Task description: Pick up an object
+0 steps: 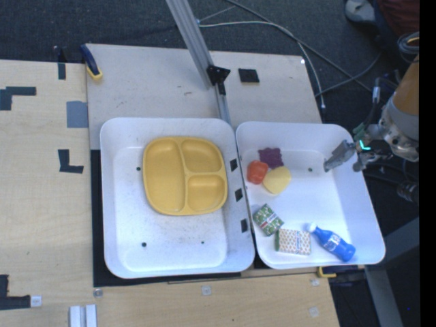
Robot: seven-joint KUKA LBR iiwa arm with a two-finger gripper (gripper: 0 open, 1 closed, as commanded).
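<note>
The right bin (354,203) holds several small objects: a purple grape bunch (270,157), an orange-red fruit (257,172), a pale yellow fruit (277,180), a green packet (268,219), a pink-and-white box (293,241) and a blue bottle (333,243) with a white cap. My gripper (346,156) hangs over the bin's upper right corner, well to the right of the fruit, open with nothing between its fingers.
The left bin (116,203) carries a yellow divided plate (184,175). A metal pole (187,26) slants down to the gap between the bins. Cables run across the dark floor at the back and right.
</note>
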